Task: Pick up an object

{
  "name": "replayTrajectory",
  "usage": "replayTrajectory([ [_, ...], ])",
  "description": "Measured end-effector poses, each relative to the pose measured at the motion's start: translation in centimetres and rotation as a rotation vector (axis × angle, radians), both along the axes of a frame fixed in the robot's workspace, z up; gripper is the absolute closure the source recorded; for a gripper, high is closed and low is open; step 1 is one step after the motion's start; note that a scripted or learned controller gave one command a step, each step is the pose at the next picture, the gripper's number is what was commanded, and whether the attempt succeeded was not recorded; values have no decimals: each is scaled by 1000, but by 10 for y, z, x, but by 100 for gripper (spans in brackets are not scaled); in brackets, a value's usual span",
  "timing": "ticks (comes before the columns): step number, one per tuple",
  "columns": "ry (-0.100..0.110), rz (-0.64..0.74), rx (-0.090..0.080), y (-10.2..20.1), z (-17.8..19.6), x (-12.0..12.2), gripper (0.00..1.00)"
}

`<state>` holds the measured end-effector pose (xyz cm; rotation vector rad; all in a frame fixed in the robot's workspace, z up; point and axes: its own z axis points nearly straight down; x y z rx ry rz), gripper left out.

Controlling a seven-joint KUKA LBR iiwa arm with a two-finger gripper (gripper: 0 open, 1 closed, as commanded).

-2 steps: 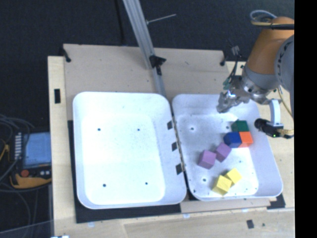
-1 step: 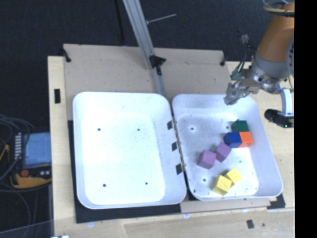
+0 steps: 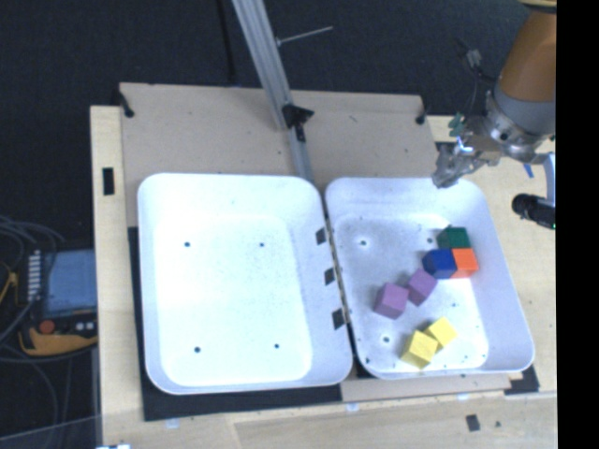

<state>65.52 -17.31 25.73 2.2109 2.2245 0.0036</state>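
The right bin (image 3: 374, 204) holds several small blocks. A green block (image 3: 455, 238), a blue block (image 3: 437, 263) and an orange block (image 3: 465, 263) cluster at its right side. Two purple blocks (image 3: 421, 284) (image 3: 392, 299) lie near the middle, and two yellow blocks (image 3: 442, 331) (image 3: 420, 347) sit toward the front. My gripper (image 3: 451, 170) hangs above the bin's far right corner, well behind the green block, with nothing visible between its fingers.
The left bin (image 3: 225, 279) sits beside the right one, joined by dark clips (image 3: 329, 275). A slanted metal pole (image 3: 267, 59) rises behind the bins. Cables and a blue device (image 3: 67, 283) lie off the bench's left edge.
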Motion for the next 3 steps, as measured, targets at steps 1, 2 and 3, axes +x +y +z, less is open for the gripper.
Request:
replayTrajectory([
  [1,5,-1,2,39,-6,-14,100],
  [2,6,1,3,95,-15,-30,100],
  [3,5,1,4,141,-6,-48,100],
])
